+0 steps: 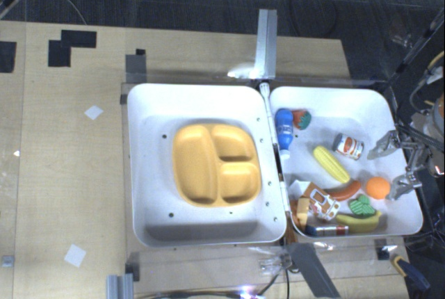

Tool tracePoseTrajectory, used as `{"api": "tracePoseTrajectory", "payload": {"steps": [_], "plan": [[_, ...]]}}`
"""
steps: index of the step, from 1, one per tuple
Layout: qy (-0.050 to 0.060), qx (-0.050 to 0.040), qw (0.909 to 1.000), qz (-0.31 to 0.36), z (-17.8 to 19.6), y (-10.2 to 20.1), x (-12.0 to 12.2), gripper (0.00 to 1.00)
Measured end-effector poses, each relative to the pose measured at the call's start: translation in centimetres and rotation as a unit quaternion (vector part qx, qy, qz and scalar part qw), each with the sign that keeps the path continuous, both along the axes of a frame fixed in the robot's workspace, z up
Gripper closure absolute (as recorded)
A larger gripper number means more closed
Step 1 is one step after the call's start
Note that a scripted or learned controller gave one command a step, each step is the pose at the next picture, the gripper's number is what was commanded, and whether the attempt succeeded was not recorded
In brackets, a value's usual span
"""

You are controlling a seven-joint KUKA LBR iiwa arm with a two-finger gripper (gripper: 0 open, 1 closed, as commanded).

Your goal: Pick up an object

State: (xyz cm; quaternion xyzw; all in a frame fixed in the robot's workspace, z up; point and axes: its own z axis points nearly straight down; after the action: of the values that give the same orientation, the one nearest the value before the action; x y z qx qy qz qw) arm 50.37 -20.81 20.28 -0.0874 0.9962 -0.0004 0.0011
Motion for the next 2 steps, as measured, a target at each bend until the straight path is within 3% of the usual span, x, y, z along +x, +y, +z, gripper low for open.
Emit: {"api": "tracePoseTrajectory", "payload": {"steps": [1,2], "plan": [[-0.002,0.0007,0.9743,-0.225,-2.0,0.3,-0.2,0.00],[-0.004,0.0006,0.9828,-0.185,-3.1,1.6,3.8,0.00]]}}
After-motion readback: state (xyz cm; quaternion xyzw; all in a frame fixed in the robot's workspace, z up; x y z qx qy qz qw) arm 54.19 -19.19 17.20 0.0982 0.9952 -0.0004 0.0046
